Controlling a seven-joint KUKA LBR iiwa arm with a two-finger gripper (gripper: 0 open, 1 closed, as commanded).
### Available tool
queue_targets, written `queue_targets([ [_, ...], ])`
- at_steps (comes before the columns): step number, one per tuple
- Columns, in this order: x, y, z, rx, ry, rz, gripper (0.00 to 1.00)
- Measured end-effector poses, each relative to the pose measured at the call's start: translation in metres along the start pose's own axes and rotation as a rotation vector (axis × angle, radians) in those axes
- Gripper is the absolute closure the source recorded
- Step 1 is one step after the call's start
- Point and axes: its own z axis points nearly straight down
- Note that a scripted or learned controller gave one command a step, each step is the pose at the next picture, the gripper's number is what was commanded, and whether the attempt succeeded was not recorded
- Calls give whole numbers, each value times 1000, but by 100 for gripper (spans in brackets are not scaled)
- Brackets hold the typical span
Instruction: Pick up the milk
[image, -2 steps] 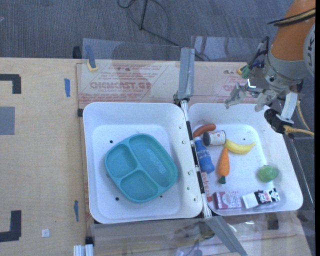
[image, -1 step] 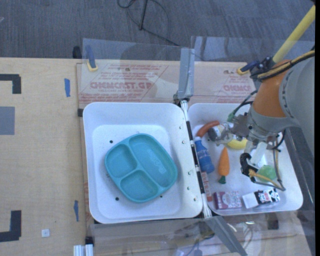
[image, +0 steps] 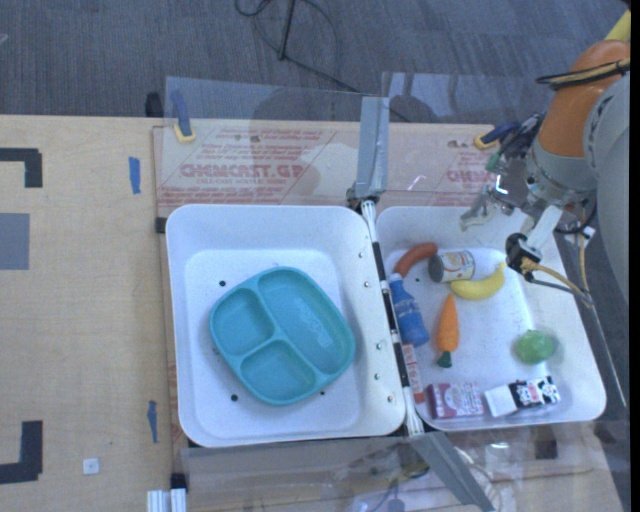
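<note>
Worktop (image: 80, 300): pale wood, blue tape marks, black squares at left edge; dark carpet beyond the far edge.
Left bin (image: 190, 240): white, holds a teal divided plate (image: 282, 335) with three compartments, sitting slightly skewed.
Right bin (image: 580, 330): white, crowded with toy food.
Milk (image: 520, 395): small white carton with black cow patches, near front right corner of right bin, lying on its side.
Milk axis: long axis runs roughly left-right along the bin's front wall, tilted a little up toward the right; which end is the top, cannot tell.
Milk neighbours: red-brown carton (image: 456, 399) just to its left, ends touching or nearly; green round item (image: 535, 346) behind it, apart.
Other items: banana (image: 479, 285), tin can (image: 452, 266) on its side, sausage (image: 414, 257), carrot (image: 447, 327), blue bottle (image: 408, 312) along the left wall.
Arm: grey with orange band, entering from the right over the far right corner of right bin.
Gripper (image: 500, 200): above the bin's back rim, well apart from the milk.
Fingers: spread apart, nothing between them.
</note>
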Motion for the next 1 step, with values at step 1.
queue_targets([
  [1, -13, -55, 39, -24, 5, -222, 0],
])
